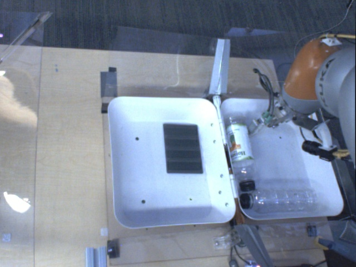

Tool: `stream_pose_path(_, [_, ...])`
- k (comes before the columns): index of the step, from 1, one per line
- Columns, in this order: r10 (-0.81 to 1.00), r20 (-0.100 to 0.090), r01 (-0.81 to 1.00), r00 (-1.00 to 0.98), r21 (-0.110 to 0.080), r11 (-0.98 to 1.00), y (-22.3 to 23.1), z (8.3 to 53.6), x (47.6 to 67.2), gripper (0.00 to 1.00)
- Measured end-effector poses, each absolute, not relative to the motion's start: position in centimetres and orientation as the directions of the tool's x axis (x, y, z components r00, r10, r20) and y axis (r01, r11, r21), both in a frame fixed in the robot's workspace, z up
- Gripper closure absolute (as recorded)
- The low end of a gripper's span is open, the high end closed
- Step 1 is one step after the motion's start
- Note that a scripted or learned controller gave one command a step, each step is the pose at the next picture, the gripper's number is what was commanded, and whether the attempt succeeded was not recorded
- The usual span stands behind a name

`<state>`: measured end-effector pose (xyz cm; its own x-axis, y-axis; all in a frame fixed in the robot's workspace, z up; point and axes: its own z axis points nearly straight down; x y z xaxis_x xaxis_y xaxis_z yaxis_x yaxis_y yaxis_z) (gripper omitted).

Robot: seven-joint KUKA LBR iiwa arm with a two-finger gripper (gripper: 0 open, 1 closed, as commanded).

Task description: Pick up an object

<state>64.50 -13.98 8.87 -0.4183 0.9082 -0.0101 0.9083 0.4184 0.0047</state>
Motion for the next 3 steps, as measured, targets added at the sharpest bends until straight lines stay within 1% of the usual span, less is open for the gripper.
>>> stream_pose_path(1, [0.916,-0.044,0.916,-0.4,0.013,0.401,-12.8,9.4,58.5,0.0])
stream_pose_path(2, [0.856,-0.039,0.857,-0.515,-0.012,0.515,-13.2,9.2,64.6,0.0])
stream_pose_path(3, [0.919,-0.047,0.92,-0.391,0.012,0.392,-12.7,9.5,62.0,0.0])
